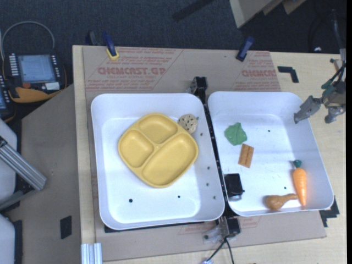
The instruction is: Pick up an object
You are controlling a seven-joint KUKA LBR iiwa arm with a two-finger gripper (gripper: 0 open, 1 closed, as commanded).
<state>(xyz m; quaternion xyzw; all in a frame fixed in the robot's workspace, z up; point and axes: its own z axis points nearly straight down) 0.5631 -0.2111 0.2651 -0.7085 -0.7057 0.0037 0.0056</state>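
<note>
The hand [318, 110], its state impossible to tell, sits at the right bin's edge; the small orange plastic carrot [300, 185] looks light, stiff, slippery, best pinched mid-body.

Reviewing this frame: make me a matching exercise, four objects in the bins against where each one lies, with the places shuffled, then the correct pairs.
Things:
1. yellow divided plate
2. cookie
3. carrot
4. green leaf

Places:
A. right bin, near its right wall
B. middle of the left bin
C. right bin, upper left part
D. left bin, touching the plate's upper right rim

Pairs: 1-B, 2-D, 3-A, 4-C
</note>
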